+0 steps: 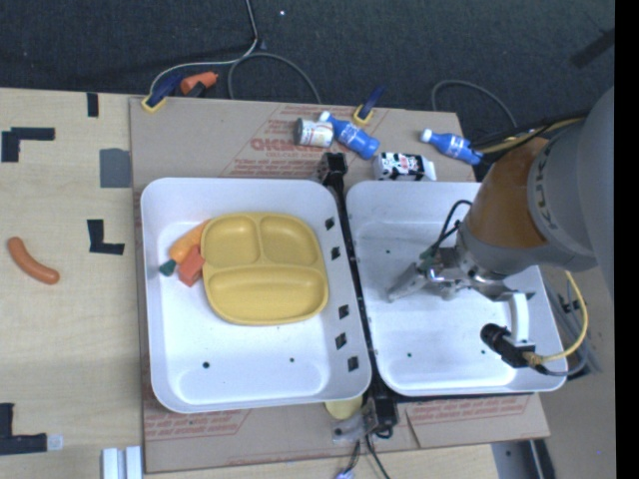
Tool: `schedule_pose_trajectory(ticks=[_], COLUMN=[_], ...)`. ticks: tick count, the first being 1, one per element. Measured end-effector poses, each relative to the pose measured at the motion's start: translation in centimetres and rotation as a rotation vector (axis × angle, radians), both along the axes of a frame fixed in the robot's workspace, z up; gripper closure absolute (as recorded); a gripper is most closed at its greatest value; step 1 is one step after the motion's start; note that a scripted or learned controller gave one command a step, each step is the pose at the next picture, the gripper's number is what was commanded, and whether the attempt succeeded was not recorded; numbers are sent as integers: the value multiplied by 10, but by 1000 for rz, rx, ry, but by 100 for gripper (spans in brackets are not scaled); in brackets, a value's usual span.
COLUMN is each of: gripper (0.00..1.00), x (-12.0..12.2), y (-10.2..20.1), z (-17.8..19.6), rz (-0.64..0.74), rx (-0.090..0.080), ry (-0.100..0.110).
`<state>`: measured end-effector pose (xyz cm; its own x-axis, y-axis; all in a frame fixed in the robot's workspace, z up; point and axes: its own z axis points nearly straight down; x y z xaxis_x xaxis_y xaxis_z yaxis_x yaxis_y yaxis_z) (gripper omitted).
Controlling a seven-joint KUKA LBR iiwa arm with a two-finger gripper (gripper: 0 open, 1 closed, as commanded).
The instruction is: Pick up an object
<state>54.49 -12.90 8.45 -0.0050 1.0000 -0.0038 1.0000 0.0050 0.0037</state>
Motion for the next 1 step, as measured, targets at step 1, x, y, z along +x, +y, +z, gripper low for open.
schedule_pose_trajectory(ticks=[1], gripper=[0], x=[67], y=[27], z=[2], rz=[0], rx=[1], ry=[-2])
